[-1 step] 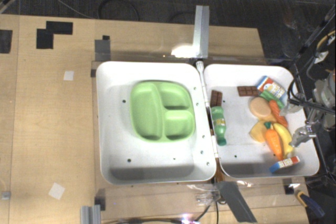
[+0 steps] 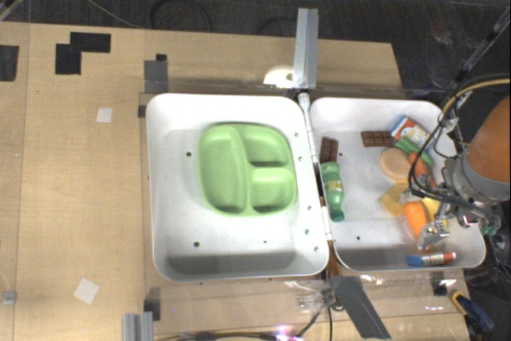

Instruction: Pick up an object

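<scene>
The right bin (image 2: pixel 359 239) holds several small items. A green bottle (image 2: pixel 332 192) lies along its left wall, with a brown bar (image 2: pixel 328 148) above it and a second brown bar (image 2: pixel 375 138) farther right. A colourful carton (image 2: pixel 408 132), a tan round piece (image 2: pixel 394 164), a yellow piece (image 2: pixel 390 200) and an orange item (image 2: pixel 415 216) crowd the right side. A red and blue marker (image 2: pixel 431 258) lies by the front wall. My gripper (image 2: pixel 436 234) hangs low at the bin's right front, just right of the orange item and above the marker. The wrist hides what is beneath it.
The left bin (image 2: pixel 172 251) holds a green divided plate (image 2: pixel 243 168). A metal post (image 2: pixel 306 48) stands behind the seam between the bins. Black cables (image 2: pixel 435 144) loop over the right bin's far right side. Wooden bench stretches to the left.
</scene>
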{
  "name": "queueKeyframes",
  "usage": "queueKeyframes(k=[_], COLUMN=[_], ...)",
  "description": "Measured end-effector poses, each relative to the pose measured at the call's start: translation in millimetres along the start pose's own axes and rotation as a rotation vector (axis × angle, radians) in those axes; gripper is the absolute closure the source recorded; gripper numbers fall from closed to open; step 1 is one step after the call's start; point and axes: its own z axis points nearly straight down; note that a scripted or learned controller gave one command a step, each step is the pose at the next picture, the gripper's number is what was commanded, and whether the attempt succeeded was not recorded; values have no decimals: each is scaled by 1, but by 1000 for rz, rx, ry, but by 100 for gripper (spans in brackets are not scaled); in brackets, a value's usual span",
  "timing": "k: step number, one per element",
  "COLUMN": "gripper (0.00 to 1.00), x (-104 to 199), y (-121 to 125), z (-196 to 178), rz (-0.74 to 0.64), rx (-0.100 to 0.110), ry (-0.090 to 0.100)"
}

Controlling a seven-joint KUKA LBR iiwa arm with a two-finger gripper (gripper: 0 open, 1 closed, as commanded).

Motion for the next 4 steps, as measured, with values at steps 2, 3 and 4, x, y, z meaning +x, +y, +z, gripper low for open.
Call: queueKeyframes(k=[2,3,4], gripper=[0,0,0], x=[3,1,-2], y=[5,21,35], z=[9,8,8], rz=[104,77,131], rx=[12,13,11], ry=[-22,-24,-24])
